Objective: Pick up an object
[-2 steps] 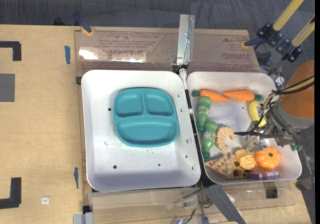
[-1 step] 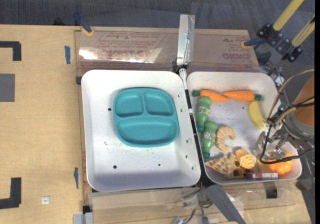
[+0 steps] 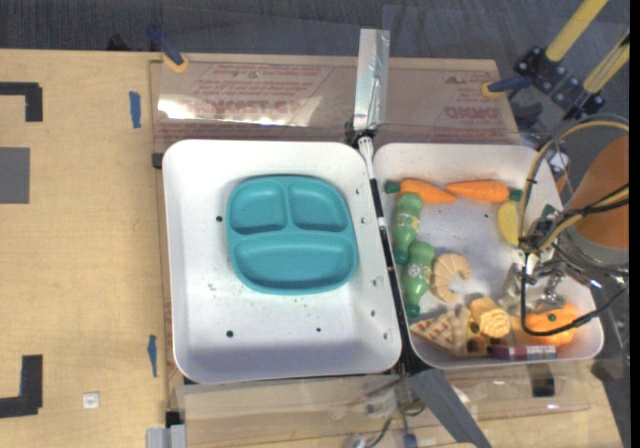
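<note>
The right bin (image 3: 470, 236) holds several toy foods. Two orange carrots (image 3: 477, 191) lie along its far side, beside a yellow piece (image 3: 509, 223) and green vegetables (image 3: 407, 226). A tan croissant-like piece (image 3: 450, 274) lies mid-bin, with a pizza slice (image 3: 443, 329) and a bread roll (image 3: 492, 322) near the front wall. My gripper (image 3: 536, 286) hangs low over the bin's front right corner, wrapped in cables. An orange toy (image 3: 553, 319) lies just in front of it, touching or very close to the gripper's tip.
The left bin (image 3: 200, 336) bears a teal divided plate (image 3: 292, 233). A metal divider strip (image 3: 370, 86) stands behind the gap between the bins. Yellow bars (image 3: 590, 6) cross the far right corner.
</note>
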Tool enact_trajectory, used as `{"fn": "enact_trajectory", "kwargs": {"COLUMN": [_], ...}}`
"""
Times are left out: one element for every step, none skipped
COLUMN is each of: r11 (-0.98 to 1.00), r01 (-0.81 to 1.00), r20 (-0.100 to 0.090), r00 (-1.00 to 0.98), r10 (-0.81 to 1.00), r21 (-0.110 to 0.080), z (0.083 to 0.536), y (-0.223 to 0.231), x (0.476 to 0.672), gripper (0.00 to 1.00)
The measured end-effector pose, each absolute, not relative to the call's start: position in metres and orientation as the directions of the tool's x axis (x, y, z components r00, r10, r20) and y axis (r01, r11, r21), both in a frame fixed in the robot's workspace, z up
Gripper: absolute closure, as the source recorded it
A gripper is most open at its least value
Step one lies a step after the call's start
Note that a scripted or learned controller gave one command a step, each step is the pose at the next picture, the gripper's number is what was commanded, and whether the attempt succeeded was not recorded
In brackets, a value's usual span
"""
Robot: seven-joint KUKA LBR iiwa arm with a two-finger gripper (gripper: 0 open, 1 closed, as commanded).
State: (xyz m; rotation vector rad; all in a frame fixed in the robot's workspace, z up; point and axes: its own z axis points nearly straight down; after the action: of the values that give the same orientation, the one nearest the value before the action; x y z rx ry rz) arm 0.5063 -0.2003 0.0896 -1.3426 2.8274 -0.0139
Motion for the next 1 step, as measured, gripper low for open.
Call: {"fn": "enact_trajectory", "kwargs": {"r11": [0.681], "r01": [-0.732], "r20": [-0.013], "r00": [-0.681], "r10": [-0.732], "r21": [-0.015], "z": [0.2305], "y": [-0.1399], "x": [0.5605], "gripper": [1.0]}}
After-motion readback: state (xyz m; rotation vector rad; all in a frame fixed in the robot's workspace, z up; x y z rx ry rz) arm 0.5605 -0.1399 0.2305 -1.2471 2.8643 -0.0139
